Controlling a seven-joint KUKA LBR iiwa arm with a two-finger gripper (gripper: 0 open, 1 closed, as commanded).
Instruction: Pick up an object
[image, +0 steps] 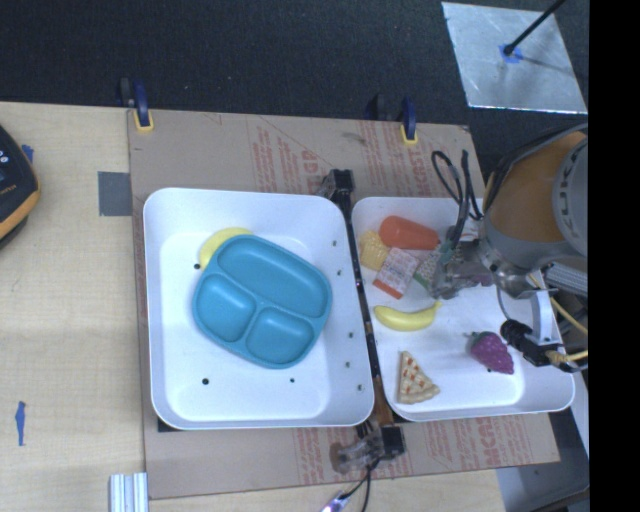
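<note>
Camera view shows the gripper (447, 277), grip state unclear, low in the right bin (545, 400) above a curved smooth banana (405, 317), near a flat red-white packet (397, 272).

I work in a robotics lab: my counter (70, 330) carries a cardboard sheet (290, 150) fixed with blue clamps (141, 105), two white bins (160, 300) of toy food such as a plastic banana (405, 317) and pizza slice (414, 378), loose cables (452, 180), and dark carpet (250, 50) lies beyond.
</note>
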